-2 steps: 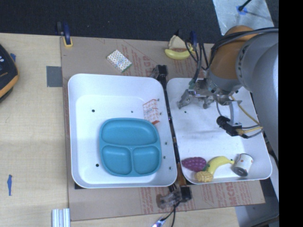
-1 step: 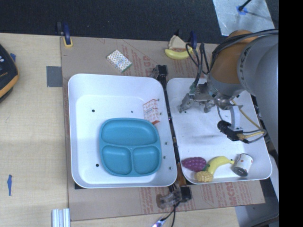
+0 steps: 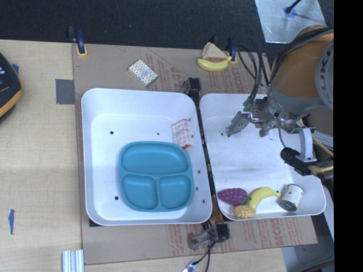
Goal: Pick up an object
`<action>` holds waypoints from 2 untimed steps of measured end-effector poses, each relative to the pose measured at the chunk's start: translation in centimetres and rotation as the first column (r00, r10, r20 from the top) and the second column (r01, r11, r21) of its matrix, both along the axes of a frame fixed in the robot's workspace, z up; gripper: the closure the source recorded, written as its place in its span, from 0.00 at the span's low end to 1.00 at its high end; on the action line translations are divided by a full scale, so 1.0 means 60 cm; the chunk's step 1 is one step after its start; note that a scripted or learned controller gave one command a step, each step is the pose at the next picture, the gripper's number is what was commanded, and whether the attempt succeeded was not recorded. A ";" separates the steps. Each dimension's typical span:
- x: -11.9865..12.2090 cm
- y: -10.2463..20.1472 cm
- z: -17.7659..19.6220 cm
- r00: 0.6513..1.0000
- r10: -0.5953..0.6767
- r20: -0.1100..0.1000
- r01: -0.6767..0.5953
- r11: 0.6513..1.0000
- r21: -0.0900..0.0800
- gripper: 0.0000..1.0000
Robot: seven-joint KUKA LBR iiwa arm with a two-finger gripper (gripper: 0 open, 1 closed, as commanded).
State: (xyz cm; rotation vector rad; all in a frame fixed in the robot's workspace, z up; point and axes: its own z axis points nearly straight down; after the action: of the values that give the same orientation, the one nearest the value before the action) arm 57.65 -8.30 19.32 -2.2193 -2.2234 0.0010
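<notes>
**Arm Hovered Over Right Bin, Toy Food Untouched at the Near Edge**

The grey arm with its orange band reached in from the right, and its gripper [image 3: 248,124] hung over the far half of the right bin [image 3: 227,169]. Its two fingers stood spread apart with nothing between them.

The objects lay well apart from it, along that bin's near edge: a purple bunch of grapes [image 3: 232,196], a yellow corn cob [image 3: 244,211] touching it, a yellow banana [image 3: 262,196] just beside both, and a small white cylinder [image 3: 290,197] at the right corner, lying on its side. Any marking on the cylinder was too small to read.

In the left bin [image 3: 96,169] sat a blue divided plate [image 3: 156,175], and a red-and-white sachet [image 3: 182,133] leaned near the right wall; its print could not be read.

Outside the bins, on the brown board [image 3: 113,67], lay a small patterned packet [image 3: 142,72] and a second banana [image 3: 213,64] with a sandwich wedge [image 3: 214,51] behind it. Faint red lettering ran across the board, illegible.
</notes>
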 end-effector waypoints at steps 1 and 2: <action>0.132 -0.068 -0.051 1.000 0.002 -0.003 -0.002 1.000 0.000 0.00; 0.132 -0.023 -0.137 1.000 0.004 -0.005 -0.004 1.000 0.000 0.00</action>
State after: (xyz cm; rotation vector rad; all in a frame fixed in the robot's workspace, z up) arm 65.56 -9.67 11.08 -2.2128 -2.2249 0.0060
